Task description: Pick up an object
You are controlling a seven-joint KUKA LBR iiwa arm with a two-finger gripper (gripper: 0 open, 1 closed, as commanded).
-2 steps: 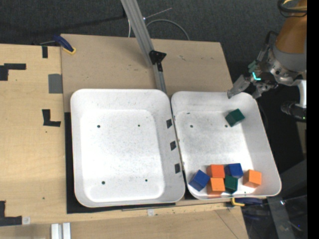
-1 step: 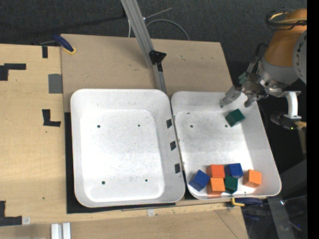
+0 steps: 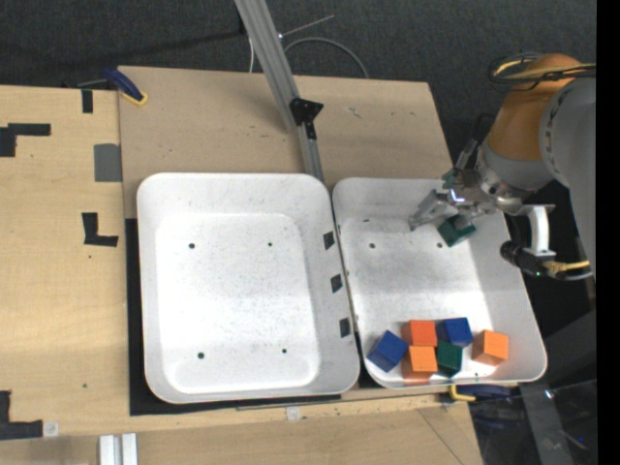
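My gripper (image 3: 448, 218) hangs over the far part of the right bin (image 3: 407, 279), near its right wall. A small dark green block (image 3: 456, 230) sits between its fingers, and the gripper is shut on it. One grey finger (image 3: 423, 215) sticks out to the left of the block. Along the bin's near wall lie several more blocks: a blue one (image 3: 387, 349), an orange one (image 3: 422, 333), another blue one (image 3: 455, 331), a second orange one (image 3: 421, 359), a green one (image 3: 448, 357) and a third orange one (image 3: 492, 346).
The left bin (image 3: 232, 289) stands beside the right one, with small black clips along the shared wall. A slanted metal rail (image 3: 276, 61) runs down to the bins' far edge. The arm's orange band (image 3: 528, 114) is at the right.
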